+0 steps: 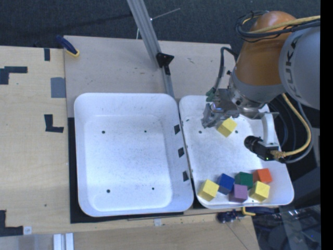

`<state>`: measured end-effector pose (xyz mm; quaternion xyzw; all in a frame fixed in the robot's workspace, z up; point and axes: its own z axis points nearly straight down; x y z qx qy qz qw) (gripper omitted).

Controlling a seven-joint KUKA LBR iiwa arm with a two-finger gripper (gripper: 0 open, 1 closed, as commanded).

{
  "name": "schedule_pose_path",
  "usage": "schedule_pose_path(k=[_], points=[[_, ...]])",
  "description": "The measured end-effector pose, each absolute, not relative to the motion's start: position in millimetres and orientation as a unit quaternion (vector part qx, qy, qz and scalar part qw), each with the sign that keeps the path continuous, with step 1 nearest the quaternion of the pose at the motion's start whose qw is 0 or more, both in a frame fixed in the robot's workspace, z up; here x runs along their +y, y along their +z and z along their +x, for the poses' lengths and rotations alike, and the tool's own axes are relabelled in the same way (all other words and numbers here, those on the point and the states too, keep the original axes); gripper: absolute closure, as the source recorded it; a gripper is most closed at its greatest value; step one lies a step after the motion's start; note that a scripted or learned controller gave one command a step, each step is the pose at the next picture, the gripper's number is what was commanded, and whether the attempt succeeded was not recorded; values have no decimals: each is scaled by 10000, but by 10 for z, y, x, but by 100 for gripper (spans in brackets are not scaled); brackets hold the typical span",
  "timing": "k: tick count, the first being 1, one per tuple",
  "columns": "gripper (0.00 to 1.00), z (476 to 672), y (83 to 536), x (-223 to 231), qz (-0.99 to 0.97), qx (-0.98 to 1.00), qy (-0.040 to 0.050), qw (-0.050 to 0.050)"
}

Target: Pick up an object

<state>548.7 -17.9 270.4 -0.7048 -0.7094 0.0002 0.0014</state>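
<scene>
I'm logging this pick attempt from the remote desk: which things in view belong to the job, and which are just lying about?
In the job:
- gripper, over the right bin
- yellow cube right beside the gripper
- cluster of cubes in that bin's near corner, possible picks

Lying about:
- left bin
- metal rail across the bench
- blue and yellow tool at the bench's far edge

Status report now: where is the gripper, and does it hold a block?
Gripper over right bin, far end. Yellow block right beside it; hold unconfirmed. Six more blocks clustered at near end, none in the way.
</scene>
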Motion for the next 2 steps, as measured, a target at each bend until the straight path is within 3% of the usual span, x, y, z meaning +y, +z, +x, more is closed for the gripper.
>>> schedule_pose_path(k=[2], points=[[100, 5312, 2476, 715, -7049, -7093, 10, 14]])
